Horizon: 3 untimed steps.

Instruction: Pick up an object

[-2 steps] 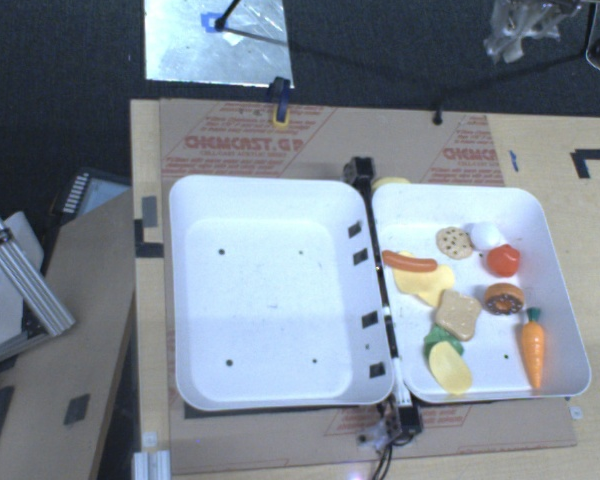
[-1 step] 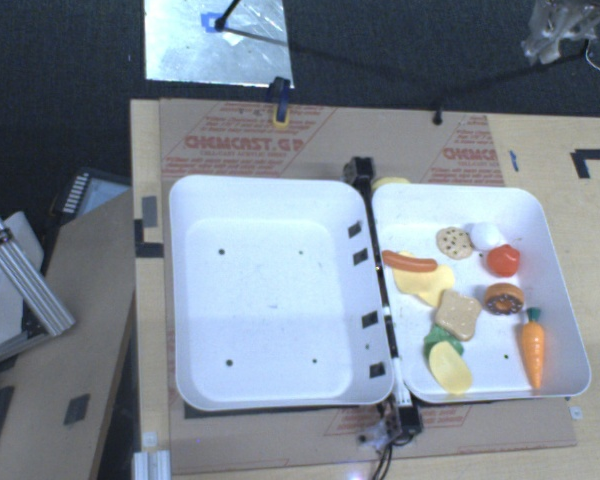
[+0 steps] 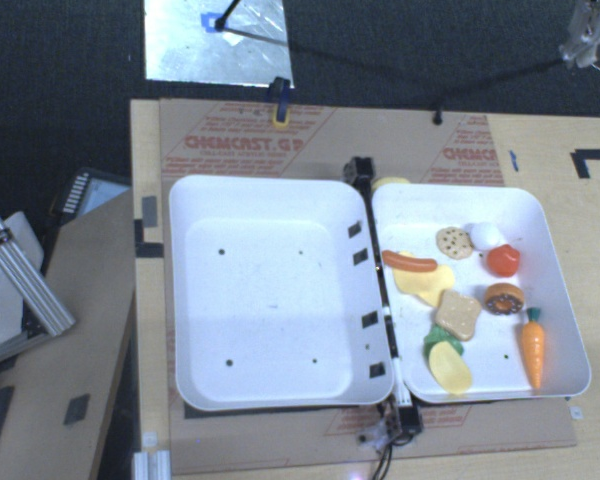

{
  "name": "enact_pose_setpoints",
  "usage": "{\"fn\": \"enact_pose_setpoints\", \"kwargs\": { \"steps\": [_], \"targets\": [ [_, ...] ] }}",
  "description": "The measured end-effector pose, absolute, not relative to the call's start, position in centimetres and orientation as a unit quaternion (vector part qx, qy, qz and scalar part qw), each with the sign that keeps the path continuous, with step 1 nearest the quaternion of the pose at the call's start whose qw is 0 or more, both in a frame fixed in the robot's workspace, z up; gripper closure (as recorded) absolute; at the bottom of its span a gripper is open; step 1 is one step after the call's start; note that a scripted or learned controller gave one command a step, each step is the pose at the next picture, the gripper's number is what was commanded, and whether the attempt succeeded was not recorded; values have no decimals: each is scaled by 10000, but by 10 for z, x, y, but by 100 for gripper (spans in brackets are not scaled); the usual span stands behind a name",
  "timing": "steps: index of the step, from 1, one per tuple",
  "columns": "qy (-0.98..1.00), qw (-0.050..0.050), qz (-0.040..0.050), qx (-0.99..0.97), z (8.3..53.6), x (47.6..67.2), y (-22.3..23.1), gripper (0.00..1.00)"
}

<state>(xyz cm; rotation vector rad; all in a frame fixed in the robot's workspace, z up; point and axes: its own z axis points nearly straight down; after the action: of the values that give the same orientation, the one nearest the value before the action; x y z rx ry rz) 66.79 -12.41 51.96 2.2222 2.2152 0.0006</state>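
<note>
Looking down, we see nothing picked up yet. Toy foods like the carrot (image 3: 532, 341) and tomato (image 3: 502, 260) sit in the right bin (image 3: 560, 268). We cannot tell the end effector's state.

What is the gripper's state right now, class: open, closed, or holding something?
Gripper: up at the view's top right, far from the toys in the right bin; open or closed cannot be told.

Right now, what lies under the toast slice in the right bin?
The toast slice overlaps the edge of a yellow cheese piece above it and a green piece below it. How far either extends underneath is covered.
</note>
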Motion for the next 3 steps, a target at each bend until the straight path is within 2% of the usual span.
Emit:
{"fn": "enact_pose_setpoints", "kwargs": {
  "steps": [1,2,3],
  "targets": [
    [7069,24,8,7073,531,668,-157,100],
    [7062,24,2,7080,528,668,-209,100],
    [7073,23,7,7069,536,662,-206,100]
  ]
}}
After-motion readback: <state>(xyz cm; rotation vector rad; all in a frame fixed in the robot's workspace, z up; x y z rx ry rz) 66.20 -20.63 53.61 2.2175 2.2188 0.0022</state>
